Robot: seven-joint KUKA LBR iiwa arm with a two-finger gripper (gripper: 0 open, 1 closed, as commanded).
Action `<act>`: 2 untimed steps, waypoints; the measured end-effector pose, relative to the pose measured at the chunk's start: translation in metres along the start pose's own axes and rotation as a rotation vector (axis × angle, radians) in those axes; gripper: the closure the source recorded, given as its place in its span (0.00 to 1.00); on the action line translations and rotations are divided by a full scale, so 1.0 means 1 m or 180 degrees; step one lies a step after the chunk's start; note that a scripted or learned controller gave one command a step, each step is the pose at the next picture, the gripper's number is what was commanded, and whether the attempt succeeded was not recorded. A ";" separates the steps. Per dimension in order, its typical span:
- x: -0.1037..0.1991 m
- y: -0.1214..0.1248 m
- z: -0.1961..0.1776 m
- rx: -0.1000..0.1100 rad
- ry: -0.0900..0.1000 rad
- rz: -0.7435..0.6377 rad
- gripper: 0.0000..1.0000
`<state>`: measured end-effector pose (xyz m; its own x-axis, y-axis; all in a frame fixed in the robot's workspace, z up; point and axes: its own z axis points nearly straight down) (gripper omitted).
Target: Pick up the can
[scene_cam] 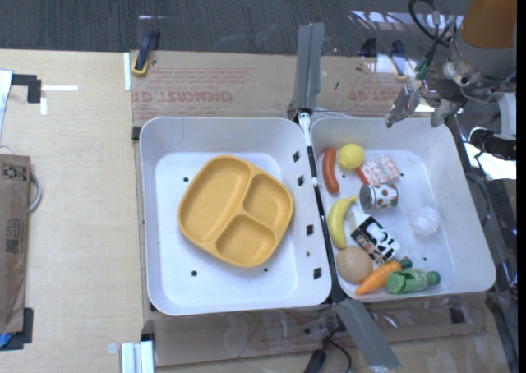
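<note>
Bench | L bin (156, 223): yellow tray (236, 211) | R bin (460, 191): can (380, 195) w/ food | claw (419, 108) released, above.

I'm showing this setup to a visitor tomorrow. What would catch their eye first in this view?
Probably the yellow divided plate, alone in the left bin. Next, the right bin with its clutter: a hot dog, lemon, banana, carrot and the small can in the middle. The gripper hangs over that bin's far rim, with nothing between its fingers.
</note>
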<state>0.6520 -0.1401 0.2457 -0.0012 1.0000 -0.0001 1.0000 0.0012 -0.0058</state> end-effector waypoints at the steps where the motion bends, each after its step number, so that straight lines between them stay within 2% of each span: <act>1: -0.001 0.007 -0.192 -0.0004 -0.0006 -0.0811 0.00; 2: 0.000 0.009 -0.198 0.0010 -0.0010 -0.0823 1.00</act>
<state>0.6626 -0.1401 0.4434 -0.2568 0.9665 -0.0014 0.9664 0.2568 -0.0092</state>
